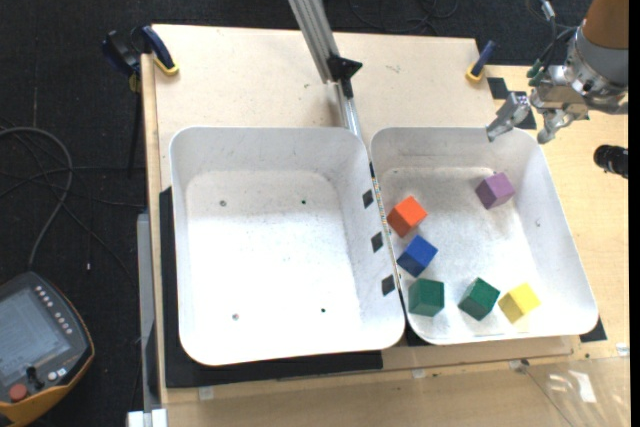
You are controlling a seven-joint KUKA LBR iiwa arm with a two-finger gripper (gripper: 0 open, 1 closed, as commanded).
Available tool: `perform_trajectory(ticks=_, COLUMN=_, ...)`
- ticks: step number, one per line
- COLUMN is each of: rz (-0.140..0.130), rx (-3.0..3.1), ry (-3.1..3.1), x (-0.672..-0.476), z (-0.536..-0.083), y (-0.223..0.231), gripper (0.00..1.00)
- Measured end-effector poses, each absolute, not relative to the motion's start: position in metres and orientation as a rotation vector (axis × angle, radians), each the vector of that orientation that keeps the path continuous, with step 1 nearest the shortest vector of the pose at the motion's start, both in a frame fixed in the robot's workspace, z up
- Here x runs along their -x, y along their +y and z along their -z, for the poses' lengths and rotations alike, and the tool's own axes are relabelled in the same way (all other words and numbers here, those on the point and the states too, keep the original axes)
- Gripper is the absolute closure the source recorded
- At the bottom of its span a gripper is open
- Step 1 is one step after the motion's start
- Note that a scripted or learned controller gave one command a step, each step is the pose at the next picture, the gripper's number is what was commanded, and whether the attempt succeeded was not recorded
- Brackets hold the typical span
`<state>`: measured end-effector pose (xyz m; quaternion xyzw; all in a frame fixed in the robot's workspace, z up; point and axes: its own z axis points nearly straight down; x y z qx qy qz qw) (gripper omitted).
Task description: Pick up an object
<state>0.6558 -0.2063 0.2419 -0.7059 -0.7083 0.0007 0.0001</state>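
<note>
At the far right rim of the right shallow white plastic bin (560, 215), the grey two-finger gripper (527, 125) hangs w/ fingers spread apart, nothing between them. It's above the bin's back-right corner, not down among the blocks.

Candidates, all in the right bin:
- small purple cube (494, 189) – nearest the gripper, stands alone, well apart from the rest. Best pick imo.
- small orange cube (407, 215) & small blue cube (417, 255) – just beside each other, close to the bin's left wall; tight approach.
- two small green cubes (427, 297) (479, 298) & small yellow cube (519, 302) – in a row along the front wall; yellow just beside the right green one.

Left shallow white bin (200, 215) holds no blocks.

Handling, judging by looks: rigid, light, prob. foam or wood; flat faces, not fragile. Could skid on the smooth bin floor if nudged off-centre. Purple sits rotated vs bin walls, so align jaws to 2 opposite flat faces, not corners, and close at mid-height. Low grip force should do.
</note>
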Motion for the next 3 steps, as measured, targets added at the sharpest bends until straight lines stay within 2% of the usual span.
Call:
perform_trajectory(ticks=1, rz=-0.008, rx=2.217, ry=-2.212, x=-0.564, z=-0.107, y=-0.192, gripper=0.00)
perform_trajectory(ticks=2, rz=-0.006, rx=2.221, ry=-2.223, x=-0.643, z=-0.095, y=-0.201, gripper=0.00)
perform_trajectory(ticks=3, rz=0.000, rx=2.220, ry=-2.227, x=-0.643, z=-0.106, y=-0.200, gripper=1.00)
